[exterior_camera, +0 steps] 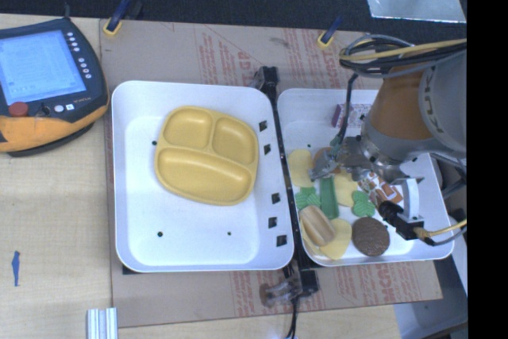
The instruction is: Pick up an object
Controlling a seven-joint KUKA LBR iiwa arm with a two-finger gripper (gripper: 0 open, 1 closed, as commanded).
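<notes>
The arm reaches in over the right bin (305, 103), and its hand (337, 163) sits low among a heap of small play-food pieces near the middle of that bin. Whether the hand is open or closed I cannot tell; the wrist and cables cover it from above.

The nearest candidates lie just beside the hand: a green strip (327, 198) running toward the bin's near edge, a pale yellow piece (299, 165) against the left wall, and a small green leafy bit (363, 205). Farther toward the near edge sit a tan bun-like piece (317, 226) and a brown round disc (370, 236).

To do this step well, the hand should settle on one piece standing a little apart, not a spot where two overlap. The green strip looks the likeliest choice, being narrow; the flat disc likely offers little to pinch. A straight lift is best, since the pieces touch and a sideways drag would push neighbours along.

The bin's left wall and the black clips (278, 198) between the bins crowd the yellow piece. The left bin (127, 171) holds a yellow divided plate (208, 155), well apart from the work. A teach pendant (44, 83) rests at the desk's far left corner.
</notes>
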